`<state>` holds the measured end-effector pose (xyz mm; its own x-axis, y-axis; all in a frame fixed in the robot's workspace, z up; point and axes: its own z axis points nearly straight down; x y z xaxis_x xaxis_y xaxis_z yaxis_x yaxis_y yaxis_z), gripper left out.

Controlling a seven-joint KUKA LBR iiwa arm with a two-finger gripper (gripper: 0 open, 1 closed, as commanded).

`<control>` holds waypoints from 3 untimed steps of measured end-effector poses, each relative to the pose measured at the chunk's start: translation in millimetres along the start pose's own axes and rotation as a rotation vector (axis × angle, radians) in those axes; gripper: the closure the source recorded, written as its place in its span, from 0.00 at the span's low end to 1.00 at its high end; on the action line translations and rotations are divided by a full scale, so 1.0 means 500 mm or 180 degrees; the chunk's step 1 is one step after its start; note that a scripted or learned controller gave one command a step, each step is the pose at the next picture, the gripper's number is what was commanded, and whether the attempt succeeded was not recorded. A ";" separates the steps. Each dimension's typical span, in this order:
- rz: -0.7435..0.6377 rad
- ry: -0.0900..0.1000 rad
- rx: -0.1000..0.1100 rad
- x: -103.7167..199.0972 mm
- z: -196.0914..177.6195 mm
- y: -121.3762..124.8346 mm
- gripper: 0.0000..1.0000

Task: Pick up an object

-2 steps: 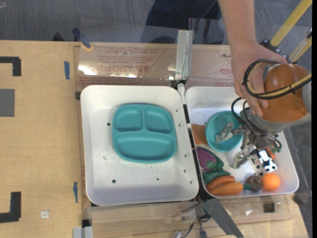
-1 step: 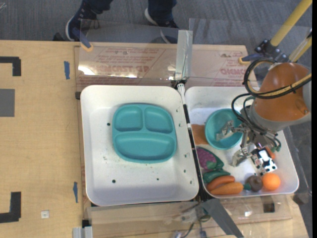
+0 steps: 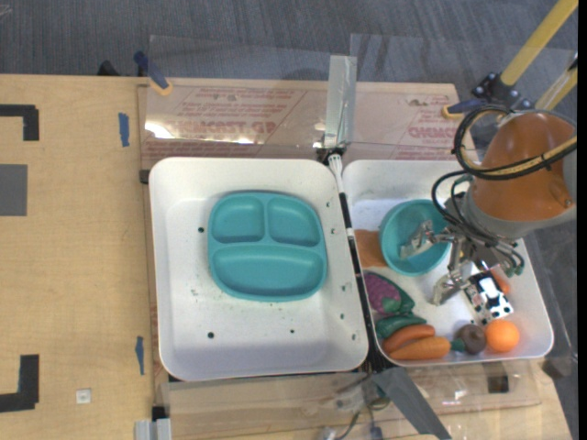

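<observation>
**Desk:** Where do you have the gripper, and why there?

**Me:** I see the gripper low in the right bin, at the right-hand rim of the teal bowl. My guess is the program is going for that rim, since it is the nearest thing and offers a thin edge to pinch. Nothing looks lifted; the bowl appears to sit on the bin floor.

**Desk:** Open or closed?

**Me:** I cannot tell. The metal parts overlap the bowl and the clutter, and the arm's orange band blocks the view from above.

**Desk:** What else is around it?

**Me:** The toys are crowded along the near side of that bin: an orange ball, a brown ring-shaped piece just beside it, a carrot, a green piece and a purple toy vegetable. A black-and-white toy sits close under the wrist; I can't make out what it is. An orange wedge lies between the bowl and the bin's left wall. The left bin holds a teal divided plate, well apart from the arm.

**Desk:** Anything hidden?

**Me:** The bowl's right side and whatever lies beneath the wrist. I'd judge a slip off the rim quite possible.
</observation>
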<state>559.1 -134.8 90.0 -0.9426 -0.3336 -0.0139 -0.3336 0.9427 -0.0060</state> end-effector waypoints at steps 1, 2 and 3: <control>-0.0421 -0.0008 0.0008 -0.048 -0.001 0.024 0.00; -0.0247 -0.0009 0.0012 -0.065 -0.003 0.051 0.00; -0.0652 -0.0008 0.0003 -0.062 0.000 -0.015 0.00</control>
<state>590.9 -131.5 90.4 -0.8550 -0.5185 -0.0147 -0.5184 0.8551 -0.0098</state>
